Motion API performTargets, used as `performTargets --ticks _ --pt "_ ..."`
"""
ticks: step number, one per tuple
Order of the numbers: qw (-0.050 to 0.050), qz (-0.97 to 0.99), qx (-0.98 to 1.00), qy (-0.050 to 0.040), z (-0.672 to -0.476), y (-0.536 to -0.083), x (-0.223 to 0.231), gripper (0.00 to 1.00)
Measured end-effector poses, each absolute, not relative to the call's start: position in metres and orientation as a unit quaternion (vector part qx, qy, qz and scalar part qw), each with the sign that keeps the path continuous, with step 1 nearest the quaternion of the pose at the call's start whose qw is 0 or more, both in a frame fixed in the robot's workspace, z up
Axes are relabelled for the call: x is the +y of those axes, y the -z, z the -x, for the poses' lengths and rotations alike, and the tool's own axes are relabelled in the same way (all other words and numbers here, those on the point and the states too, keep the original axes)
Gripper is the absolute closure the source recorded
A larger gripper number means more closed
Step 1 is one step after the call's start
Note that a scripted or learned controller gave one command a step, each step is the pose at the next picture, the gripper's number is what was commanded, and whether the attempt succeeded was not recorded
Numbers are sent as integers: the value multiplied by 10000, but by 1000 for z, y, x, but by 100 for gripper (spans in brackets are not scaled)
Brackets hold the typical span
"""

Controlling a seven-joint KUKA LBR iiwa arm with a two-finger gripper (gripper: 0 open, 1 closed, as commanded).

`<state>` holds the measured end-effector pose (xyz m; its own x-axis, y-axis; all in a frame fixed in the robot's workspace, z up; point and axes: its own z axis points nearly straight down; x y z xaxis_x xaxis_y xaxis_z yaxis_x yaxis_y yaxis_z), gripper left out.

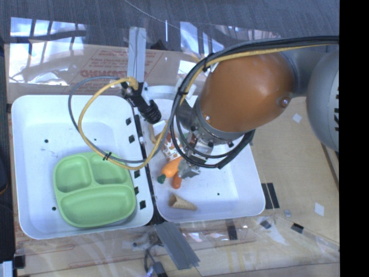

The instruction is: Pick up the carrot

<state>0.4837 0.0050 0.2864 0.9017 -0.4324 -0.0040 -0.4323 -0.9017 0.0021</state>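
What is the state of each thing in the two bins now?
Carrot: lying in the right bin, under the gripper.
Cone: lying on its side, apart from the carrot.
Green tray: flat in the left bin, right side up.

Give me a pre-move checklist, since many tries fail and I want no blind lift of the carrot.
1. Carrot in the right bin: ok.
2. Gripper right beside the carrot: ok.
3. Carrot seen between the jaws: cannot tell, the wrist hides them.
4. Cone apart from the carrot: ok.
5. Cable loops over the left bin, away from the carrot: ok.
6. Tray in the left bin, out of the way: ok.
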Motion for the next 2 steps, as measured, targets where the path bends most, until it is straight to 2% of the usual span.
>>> performTargets --ticks 1,2 --pt "-21 -9952 -976 -16 -502 -322 -44 100" --pt "-10 -9954 -961 36 -525 -265 -7 100"
